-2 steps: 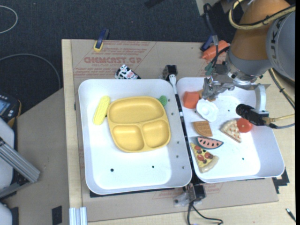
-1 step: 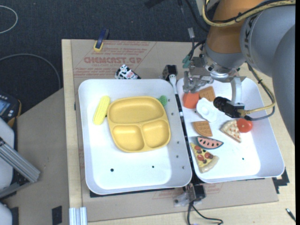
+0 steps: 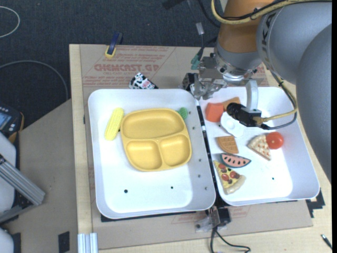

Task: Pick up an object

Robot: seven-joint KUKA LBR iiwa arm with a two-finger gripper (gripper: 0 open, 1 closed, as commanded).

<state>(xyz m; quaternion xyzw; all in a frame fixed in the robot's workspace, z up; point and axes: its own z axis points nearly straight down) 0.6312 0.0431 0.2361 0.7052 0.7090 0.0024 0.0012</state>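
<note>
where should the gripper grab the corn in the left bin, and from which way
Grip the corn across its narrow middle, coming straight down. It lies flat and long on the left bin floor, with bare floor to its left; the yellow tray lies close on its right, so finger room there looks tight.

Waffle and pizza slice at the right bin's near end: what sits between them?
The watermelon slice lies between waffle and pizza slice, in the camera view.

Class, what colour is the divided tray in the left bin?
Yellow: the divided tray shows best in the camera view, lying beside a toy corn cob.
</note>
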